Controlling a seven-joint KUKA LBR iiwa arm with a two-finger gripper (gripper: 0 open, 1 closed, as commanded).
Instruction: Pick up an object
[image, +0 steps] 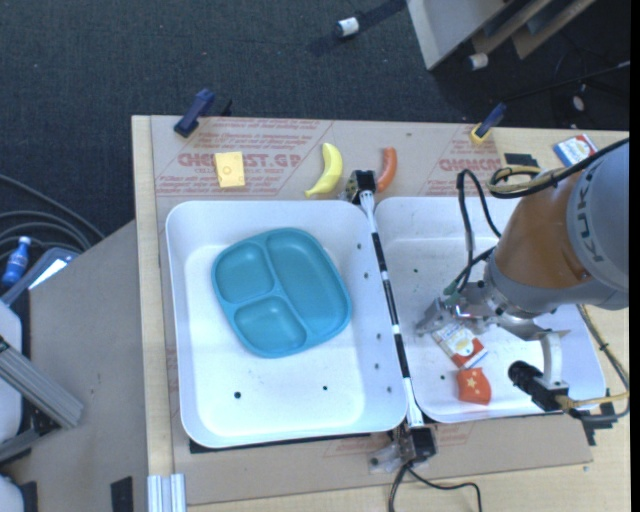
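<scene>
Two shallow white bins sit side by side on the desk (150, 300), which is a pale wooden board with red printed lettering along its far edge. Left bin (200, 400) is smooth, glossy plastic with rounded corners; it holds a teal divided plate (282, 290), a soft-cornered rectangle with three moulded compartments, lying near the bin's centre. Right bin (420, 230) carries the small objects: a red and white packet (464, 350) at about 6 o'clock from the end effector (455, 312), and an orange-red wedge-shaped piece (475, 385) just beyond it at 6 o'clock again, close to the bin's near rim. The end effector is low over the right bin's middle, with a metallic, angular tip; whether it is open or closed on anything cannot be told, since the arm's body hides it. The arm (555, 245) reaches in from 3 o'clock, a smooth grey casing with a broad orange band. On the board at 12 o'clock from the bins lie a curved yellow banana (326, 170), an orange carrot-like piece (386, 168) and a yellow square block (229, 170)
</scene>
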